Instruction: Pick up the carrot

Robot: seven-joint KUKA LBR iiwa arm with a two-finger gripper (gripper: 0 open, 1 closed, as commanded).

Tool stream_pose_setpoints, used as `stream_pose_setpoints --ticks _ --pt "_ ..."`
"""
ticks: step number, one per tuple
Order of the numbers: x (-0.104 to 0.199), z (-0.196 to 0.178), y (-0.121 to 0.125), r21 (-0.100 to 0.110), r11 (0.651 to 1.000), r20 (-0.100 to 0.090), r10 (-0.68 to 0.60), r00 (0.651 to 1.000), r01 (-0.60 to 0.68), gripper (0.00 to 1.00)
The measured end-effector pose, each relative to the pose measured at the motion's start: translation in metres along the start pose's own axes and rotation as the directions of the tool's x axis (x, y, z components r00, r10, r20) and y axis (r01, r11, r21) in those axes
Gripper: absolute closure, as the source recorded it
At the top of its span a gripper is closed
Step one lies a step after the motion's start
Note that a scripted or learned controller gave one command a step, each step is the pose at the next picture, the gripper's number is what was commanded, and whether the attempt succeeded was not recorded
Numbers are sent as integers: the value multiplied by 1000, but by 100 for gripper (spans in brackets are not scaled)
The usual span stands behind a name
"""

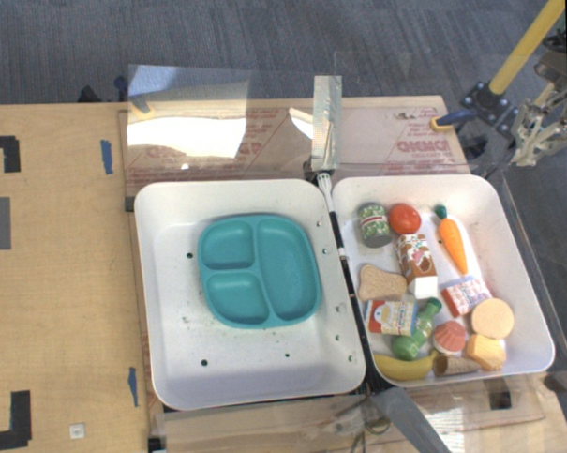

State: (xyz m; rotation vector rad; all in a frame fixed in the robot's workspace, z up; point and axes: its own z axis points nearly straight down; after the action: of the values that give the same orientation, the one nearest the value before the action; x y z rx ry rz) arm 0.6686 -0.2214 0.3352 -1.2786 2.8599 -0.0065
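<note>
Two shallow white plastic bins sit side by side on the tan wooden desk [52,306]. The left bin [168,367] holds a teal plastic plate with three sections [260,269]. The right bin [524,257] is packed with toy food. The small orange toy carrot with a green top [452,242] lies near the far right side of that bin, with its green end pointing far and its tip pointing near.

Lots could go wrong from here, I think. The carrot is thin and smooth, so it could slip out or roll when it gets pinched. A printed red and white toy box [415,255] lies just to the left of the carrot, and a round red toy tomato [405,216] sits at the far end of that box. A small pink and white toy packet [465,295] lies just near of the carrot's tip. A grab that lands a bit to the left could catch the box, or push the carrot into the bin wall.

At the far right corner of the picture there is a yellow bar and some tangled metal parts [532,125], off past the bin and well apart from the carrot. I cannot make out the hand there, so I cannot tell if it is spread or pressed together. Nothing is touching the carrot yet.
</note>
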Motion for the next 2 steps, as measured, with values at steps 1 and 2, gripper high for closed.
stream_pose_setpoints --ticks 1,2 --pt "0 -9 0 1 997 1 -74 997 74 100" --pt "25 164 29 -15 983 -2 -184 983 184 100"
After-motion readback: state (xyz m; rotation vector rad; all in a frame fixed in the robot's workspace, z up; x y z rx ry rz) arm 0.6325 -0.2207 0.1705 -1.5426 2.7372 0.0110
